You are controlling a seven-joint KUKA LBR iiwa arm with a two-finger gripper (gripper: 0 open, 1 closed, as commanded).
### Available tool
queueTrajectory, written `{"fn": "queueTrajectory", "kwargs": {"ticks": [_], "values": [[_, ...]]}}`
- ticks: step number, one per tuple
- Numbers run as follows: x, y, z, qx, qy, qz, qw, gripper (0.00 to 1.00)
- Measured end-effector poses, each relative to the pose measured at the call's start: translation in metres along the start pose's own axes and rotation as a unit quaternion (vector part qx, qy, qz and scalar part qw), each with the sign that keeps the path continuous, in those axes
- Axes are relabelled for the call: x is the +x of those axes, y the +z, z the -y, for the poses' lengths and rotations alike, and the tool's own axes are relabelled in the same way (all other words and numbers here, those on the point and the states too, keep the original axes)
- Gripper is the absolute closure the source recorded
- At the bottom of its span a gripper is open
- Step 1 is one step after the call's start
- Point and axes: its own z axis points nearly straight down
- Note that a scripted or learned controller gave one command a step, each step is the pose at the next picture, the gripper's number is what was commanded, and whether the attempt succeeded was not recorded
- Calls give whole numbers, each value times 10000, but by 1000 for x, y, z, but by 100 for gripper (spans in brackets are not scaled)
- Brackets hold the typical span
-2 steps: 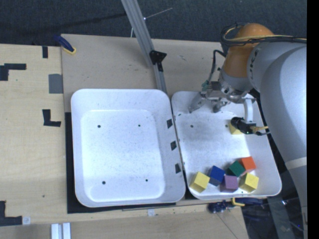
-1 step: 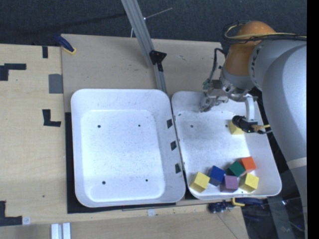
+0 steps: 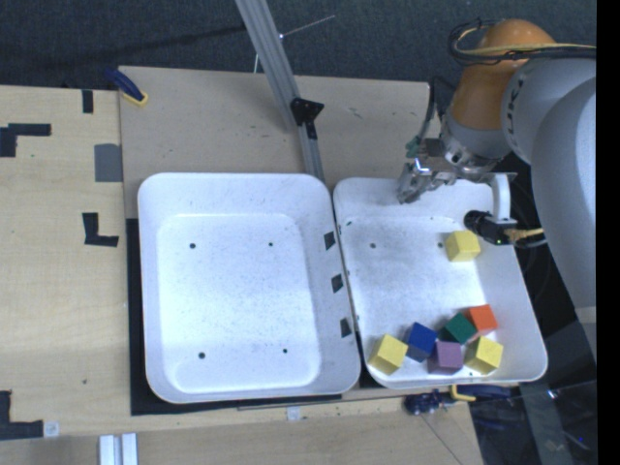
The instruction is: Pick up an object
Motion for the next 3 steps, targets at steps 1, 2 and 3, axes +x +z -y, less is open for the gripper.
{"fn": "queueTrajectory", "kwargs": {"ticks": [1, 2, 3], "values": [[-4, -44, 1, 0, 0, 2, 10000, 100], [-4, -73, 0, 2, -4, 0, 10000, 100], [40, -65, 30, 30, -15, -5, 10000, 100]]}}
